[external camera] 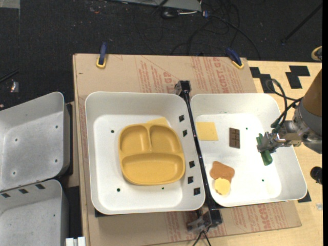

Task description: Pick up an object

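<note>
Nearest the camera, along the lower edge of the frame, runs the cardboard sheet (154, 229) under both bins. On it, at centre left, sits the left bin (97, 111), holding a yellow divided tray (151, 155) that takes up most of its floor. Next in size is the right bin (256, 104), at centre right, with the loose pieces spread over its floor.

From the right edge of the frame the arm (313, 104) reaches in over the right bin's far-right side, and the gripper (267, 143) hangs at its end above the bin floor. Just under the gripper, touching or almost touching it, is a small green object (267, 157), its long axis running roughly up and down the frame. It is the piece closest to the gripper by far. Whether the fingers stand open or closed, and whether the green piece is between them or merely beside them, I cannot tell; the gripper body covers the top of it.

Farther left in the same bin lie a pale yellow square slice (207, 131), a tan rounded piece (222, 170) with a small yellow round piece (222, 187) touching its lower side, and a dark brown bar (234, 137), upright in the frame and between the slice and the gripper.

A likely next move is a short drop onto the green object.
</note>
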Controlling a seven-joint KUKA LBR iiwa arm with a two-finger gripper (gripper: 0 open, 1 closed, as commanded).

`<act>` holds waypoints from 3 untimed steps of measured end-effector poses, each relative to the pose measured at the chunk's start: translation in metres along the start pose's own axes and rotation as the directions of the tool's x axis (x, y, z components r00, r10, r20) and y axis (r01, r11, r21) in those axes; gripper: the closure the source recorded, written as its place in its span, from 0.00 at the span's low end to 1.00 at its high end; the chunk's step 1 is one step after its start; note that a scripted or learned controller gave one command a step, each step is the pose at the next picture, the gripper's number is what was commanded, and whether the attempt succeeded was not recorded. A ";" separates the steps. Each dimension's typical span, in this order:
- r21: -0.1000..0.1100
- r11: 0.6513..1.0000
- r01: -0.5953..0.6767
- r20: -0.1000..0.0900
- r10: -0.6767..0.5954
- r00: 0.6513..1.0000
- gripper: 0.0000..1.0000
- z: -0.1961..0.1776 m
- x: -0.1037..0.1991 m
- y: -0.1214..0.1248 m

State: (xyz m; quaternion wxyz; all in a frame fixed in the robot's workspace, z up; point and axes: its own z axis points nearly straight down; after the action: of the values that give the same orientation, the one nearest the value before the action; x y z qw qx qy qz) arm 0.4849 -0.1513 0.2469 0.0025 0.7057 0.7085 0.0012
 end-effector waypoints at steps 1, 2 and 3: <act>0.006 1.000 0.004 -0.004 -0.004 1.000 1.00 0.013 0.053 0.011; 0.006 1.000 0.005 -0.004 -0.005 1.000 1.00 0.019 0.115 0.023; 0.003 1.000 0.005 -0.003 -0.005 1.000 1.00 0.019 0.167 0.045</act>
State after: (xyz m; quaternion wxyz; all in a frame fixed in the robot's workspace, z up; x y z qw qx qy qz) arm 0.5298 0.0158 0.2283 0.0002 0.7039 0.7103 0.0011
